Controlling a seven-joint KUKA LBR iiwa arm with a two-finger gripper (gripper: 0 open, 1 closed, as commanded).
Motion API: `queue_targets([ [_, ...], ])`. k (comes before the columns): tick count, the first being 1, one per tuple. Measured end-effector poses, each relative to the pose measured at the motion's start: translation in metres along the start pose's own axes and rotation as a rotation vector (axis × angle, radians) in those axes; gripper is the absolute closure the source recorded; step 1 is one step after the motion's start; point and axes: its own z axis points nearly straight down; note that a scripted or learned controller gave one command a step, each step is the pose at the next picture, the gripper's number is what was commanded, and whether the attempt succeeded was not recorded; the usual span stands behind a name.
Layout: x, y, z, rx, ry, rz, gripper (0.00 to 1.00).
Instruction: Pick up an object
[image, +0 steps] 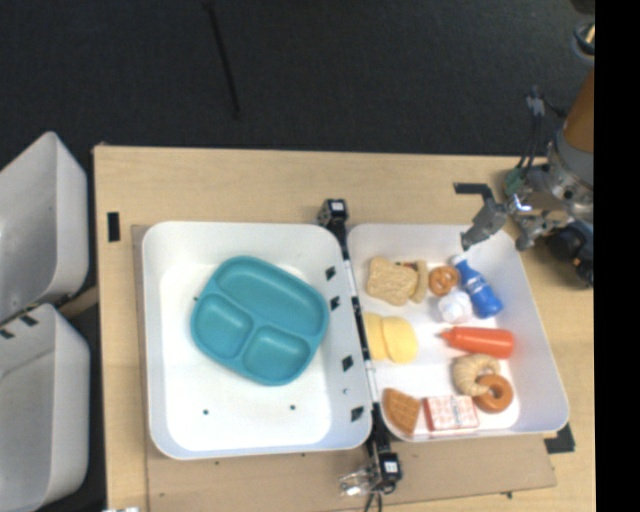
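A pale wooden tabletop (120, 330) carried two shallow white bins side by side, touching along their inner edges. The left bin (170, 400) and the right bin (535, 370) lay flat on it, leaving bare wood showing around the outer borders.

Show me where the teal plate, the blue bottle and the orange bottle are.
teal plate (260, 318), camera view, on its middle, where the compartments meet.
blue bottle (480, 295), camera view, on its blue body.
orange bottle (482, 342), camera view, on the middle of its body.
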Motion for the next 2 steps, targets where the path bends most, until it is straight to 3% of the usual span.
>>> queue_targets([
  [1, 0.0, 0.001, -0.003, -0.006, -0.001, -0.002, 0.0],
  [2, 0.002, 0.005, 0.059, -0.001, -0.001, 0.0, 0.0],
])
